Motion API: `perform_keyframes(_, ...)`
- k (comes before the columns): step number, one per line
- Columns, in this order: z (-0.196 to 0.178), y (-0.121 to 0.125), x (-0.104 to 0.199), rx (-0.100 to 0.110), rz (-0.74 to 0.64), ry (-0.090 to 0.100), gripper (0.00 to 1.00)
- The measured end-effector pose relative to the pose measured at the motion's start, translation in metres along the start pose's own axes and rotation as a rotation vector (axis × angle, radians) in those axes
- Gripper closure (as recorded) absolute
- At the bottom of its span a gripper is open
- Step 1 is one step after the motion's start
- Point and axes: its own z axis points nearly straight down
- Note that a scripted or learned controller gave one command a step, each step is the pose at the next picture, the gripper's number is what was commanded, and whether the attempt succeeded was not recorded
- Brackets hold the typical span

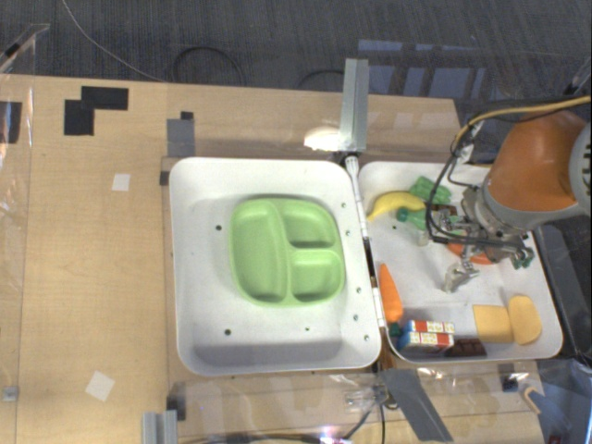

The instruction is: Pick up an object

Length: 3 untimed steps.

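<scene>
The gripper (460, 274) is hovering in the right bin (552, 340), finger state unclear; it needs centring over one object, perhaps the banana (394, 203).

Green divided plate (284, 251) in the left bin (199, 340), banana (395, 203), carrot (391, 293), yellow blocks (507, 322) in the right bin (552, 340), gripper (461, 276) low among them

Green divided tray (285, 251) — in left bin (199, 340)
</scene>
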Motion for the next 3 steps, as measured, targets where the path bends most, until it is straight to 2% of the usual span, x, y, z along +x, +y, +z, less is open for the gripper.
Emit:
perform_keyframes(1, -0.016, -0.068, -0.037, -0.01, -0.135, 0.017, 0.0)
perform_keyframes(2, 0.001, -0.018, -0.004, -0.001, -0.035, 0.0, 0.0)
perform_keyframes(3, 0.002, 0.003, -0.089, -0.014, -0.176, 0.032, 0.0)
